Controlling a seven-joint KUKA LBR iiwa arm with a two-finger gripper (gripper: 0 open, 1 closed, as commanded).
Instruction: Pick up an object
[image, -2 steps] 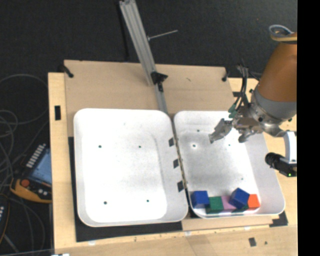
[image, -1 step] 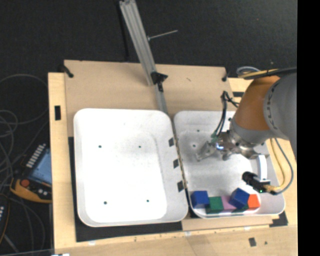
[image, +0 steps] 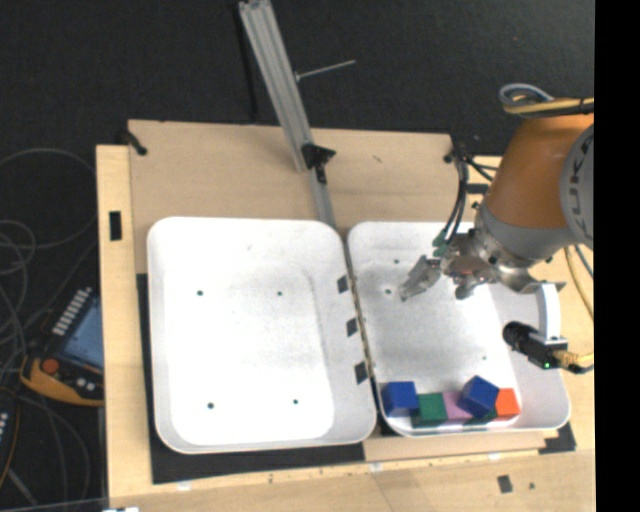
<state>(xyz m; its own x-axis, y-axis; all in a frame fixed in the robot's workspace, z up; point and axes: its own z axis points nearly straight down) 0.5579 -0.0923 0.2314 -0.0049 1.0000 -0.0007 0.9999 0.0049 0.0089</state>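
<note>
- Five small blocks lie in a row along the near wall of the right bin (image: 520, 300), at the table's near right corner: a blue block (image: 399, 396), a green block (image: 431, 408), a pale purple block (image: 457, 407), a second blue block (image: 480, 394) and an orange block (image: 507, 402).
- The blocks stand touching or just beside one another; the second blue block appears to sit partly on top of the purple one.
- The hand (image: 440, 277) hangs over the middle of the right bin, well apart from the blocks, toward the bin's far half.
- The hand's two fingers (image: 415, 283) appear spread apart, and nothing is seen between them.
- The left bin (image: 160, 300) sits beside the right bin, nearer the table's left edge.
- Handling judgement: the blocks look rigid, light and flat-sided, so they should tolerate a firm pinch without deforming.
- Grip judgement: take hold across two opposite flat faces. The first blue block at the left end of the row offers the most open side; the others are crowded by neighbours and the bin wall, which may block a finger.
- Risk judgement: smooth faces may slip if the pinch lands on an edge or corner.
</note>
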